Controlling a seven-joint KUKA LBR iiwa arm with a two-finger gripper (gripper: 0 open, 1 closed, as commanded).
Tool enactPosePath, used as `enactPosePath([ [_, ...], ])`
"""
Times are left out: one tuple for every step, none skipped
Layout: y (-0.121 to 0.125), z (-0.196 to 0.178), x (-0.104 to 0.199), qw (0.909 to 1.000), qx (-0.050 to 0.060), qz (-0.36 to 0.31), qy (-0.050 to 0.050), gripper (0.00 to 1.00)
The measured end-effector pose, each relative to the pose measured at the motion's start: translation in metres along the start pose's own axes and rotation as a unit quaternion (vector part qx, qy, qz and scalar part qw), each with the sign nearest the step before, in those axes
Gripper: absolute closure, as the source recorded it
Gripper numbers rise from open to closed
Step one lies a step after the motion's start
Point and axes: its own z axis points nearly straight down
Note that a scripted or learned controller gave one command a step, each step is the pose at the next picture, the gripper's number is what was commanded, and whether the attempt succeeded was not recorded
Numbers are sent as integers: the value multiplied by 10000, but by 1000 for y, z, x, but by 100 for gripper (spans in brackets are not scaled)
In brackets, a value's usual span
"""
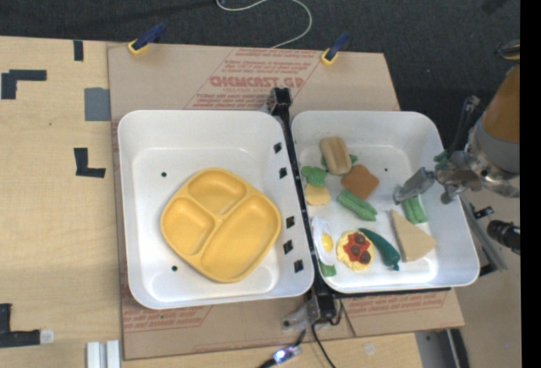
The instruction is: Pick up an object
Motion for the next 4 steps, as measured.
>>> enactPosePath([
  [3, -7, 0, 10000, -60, -17, -17, 0],
  [0, 58, 3, 10000, -33, -20, -10, 0],
  [3, 102, 0, 9999, -113, -15, -69, 0],
  [3, 90, 2, 9999, -104, -17, -46, 100],
])
